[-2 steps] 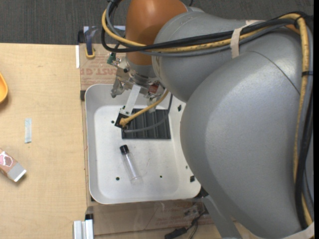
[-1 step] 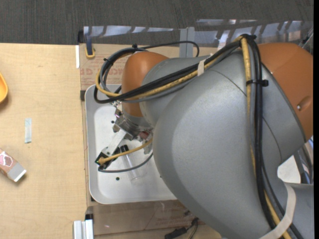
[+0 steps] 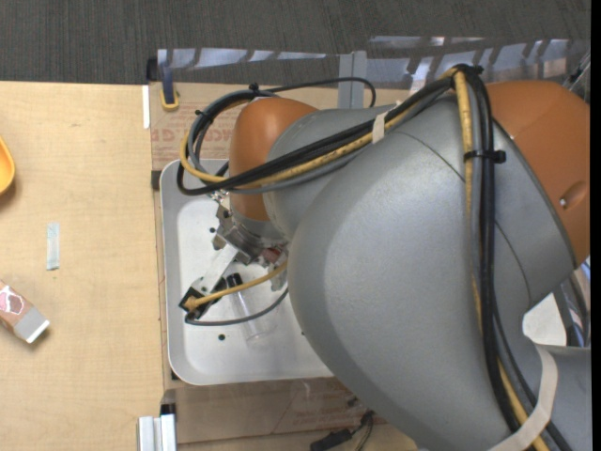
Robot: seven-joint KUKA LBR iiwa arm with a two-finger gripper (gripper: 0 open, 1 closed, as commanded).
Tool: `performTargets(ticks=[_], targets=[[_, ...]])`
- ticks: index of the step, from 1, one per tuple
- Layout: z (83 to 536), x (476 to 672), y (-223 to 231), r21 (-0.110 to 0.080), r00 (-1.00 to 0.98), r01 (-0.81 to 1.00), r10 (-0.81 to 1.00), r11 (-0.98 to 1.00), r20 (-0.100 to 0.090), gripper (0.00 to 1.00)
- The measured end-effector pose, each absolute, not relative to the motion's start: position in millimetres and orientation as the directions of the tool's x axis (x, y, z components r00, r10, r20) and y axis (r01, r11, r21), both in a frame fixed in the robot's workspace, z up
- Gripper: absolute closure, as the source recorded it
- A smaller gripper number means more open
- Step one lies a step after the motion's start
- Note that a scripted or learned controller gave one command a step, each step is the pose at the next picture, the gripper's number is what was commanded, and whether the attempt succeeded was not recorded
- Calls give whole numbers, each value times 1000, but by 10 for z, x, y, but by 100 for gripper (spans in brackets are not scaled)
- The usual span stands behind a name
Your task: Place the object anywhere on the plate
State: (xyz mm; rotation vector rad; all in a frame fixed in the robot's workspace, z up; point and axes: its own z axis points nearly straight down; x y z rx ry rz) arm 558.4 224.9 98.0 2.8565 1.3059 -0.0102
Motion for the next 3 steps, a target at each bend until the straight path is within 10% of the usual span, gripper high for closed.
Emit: performTargets(ticks=[2, 3], targets=[[980, 5584, 2249, -2, 654, 756, 756, -654, -6, 0], [901, 4761, 1787, -4, 621, 784, 784, -621, -6, 0]])
